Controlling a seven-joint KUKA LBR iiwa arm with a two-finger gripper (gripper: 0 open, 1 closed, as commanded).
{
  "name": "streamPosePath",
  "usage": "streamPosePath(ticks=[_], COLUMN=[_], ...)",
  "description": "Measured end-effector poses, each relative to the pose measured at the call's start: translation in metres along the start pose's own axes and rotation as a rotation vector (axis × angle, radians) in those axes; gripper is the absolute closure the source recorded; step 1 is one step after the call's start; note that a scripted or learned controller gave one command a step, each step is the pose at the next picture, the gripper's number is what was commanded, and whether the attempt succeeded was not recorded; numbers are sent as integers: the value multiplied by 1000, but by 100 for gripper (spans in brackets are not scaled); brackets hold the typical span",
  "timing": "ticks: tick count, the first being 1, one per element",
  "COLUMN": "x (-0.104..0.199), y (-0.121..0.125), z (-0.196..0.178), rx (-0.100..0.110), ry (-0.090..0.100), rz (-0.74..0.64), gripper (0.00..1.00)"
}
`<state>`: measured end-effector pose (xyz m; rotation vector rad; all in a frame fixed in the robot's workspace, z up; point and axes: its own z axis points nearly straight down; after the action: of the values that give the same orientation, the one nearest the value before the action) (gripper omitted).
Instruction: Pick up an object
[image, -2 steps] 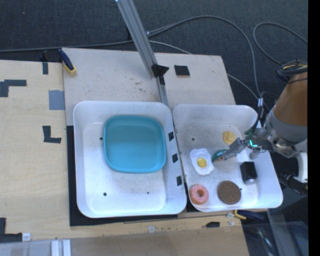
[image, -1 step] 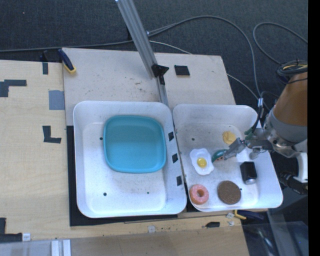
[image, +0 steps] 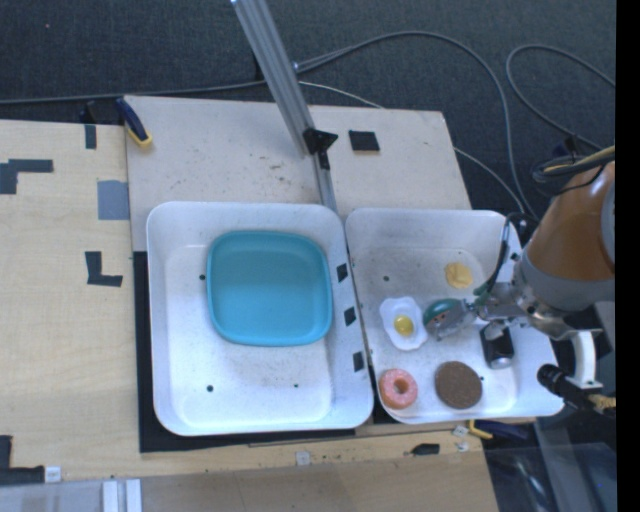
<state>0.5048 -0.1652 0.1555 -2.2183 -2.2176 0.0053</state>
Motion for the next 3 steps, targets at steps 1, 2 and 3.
streamPosePath(ticks=[1, 2, 3], x=[-8, -8, -9], y=[-7, -7, -6], z=[53, 66, 54], rx=[0, -7, -10], ry=[0, -2, -3], rz=[0, -1, 0], gripper=[0, 0, 100])
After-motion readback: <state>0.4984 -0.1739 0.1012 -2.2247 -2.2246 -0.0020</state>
